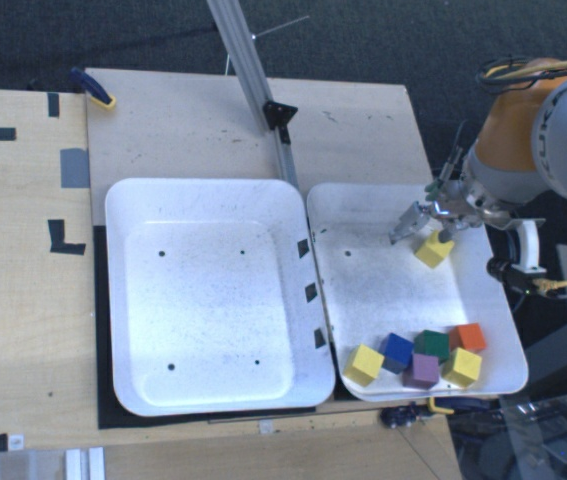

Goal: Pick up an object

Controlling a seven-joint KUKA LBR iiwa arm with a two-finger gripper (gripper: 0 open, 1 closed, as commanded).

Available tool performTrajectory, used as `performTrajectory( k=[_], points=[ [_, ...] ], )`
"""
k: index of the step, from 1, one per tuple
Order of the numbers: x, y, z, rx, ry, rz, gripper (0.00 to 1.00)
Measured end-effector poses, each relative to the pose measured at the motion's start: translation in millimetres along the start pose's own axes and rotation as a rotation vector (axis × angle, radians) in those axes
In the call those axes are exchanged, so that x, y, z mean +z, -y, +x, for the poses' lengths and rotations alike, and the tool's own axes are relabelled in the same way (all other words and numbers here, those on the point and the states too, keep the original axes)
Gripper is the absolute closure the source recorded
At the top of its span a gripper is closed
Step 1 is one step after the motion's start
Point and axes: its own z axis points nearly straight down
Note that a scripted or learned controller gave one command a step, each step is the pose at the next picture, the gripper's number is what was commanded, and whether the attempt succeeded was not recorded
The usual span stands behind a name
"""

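Observation:
My gripper (423,234) hangs over the upper part of the right bin (363,298), reaching in from the right. It is open, its left finger (401,232) splayed out to the left. A yellow block (434,252) lies right below the fingertips, on the side of the right one; I cannot tell if they touch it. Along the bin's front edge sits a cluster of blocks: yellow (365,364), blue (397,352), purple (424,369), green (431,345), orange (469,337) and another yellow (464,367).
The left bin (123,268) stands beside the right one, their rims meeting in the middle. A slanted metal pole (248,58) rises from behind the bins. Cables and a white fitting (528,258) hang by the right bin's right rim.

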Motion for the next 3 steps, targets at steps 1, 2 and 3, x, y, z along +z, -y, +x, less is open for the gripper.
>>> performTrajectory(
  k=[1,2,3],
  points=[
    [31,-4,-2,0.000,0.006,-0.019,0.00],
    [23,-4,-2,-0.001,0.008,-0.019,1.00],
    [-41,-7,-1,-0.001,0.002,-0.012,1.00]
  ],
)
